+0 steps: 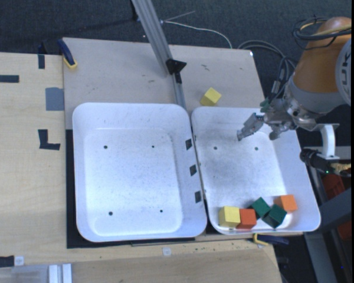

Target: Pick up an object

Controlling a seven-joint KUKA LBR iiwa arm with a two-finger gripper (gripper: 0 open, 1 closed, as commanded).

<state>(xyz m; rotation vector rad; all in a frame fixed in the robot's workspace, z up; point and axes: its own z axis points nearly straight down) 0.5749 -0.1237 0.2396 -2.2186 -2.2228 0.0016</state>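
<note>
Five blocks [253, 212] well apart from gripper [261, 130].

Blocks [256, 212] crowd the right bin's [236, 164] near edge; its middle lies open for passage

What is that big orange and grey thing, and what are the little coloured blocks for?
That is a robot arm, seen by a camera looking down from above. At its tip is a gripper for grabbing things; nothing is visibly held. It hangs over the right white plastic bin. At that bin's near edge lie small cubes: a yellow cube, two orange cubes and two dark green cubes. Another yellow cube sits outside on the bench. The left white bin sits beside it.
</note>
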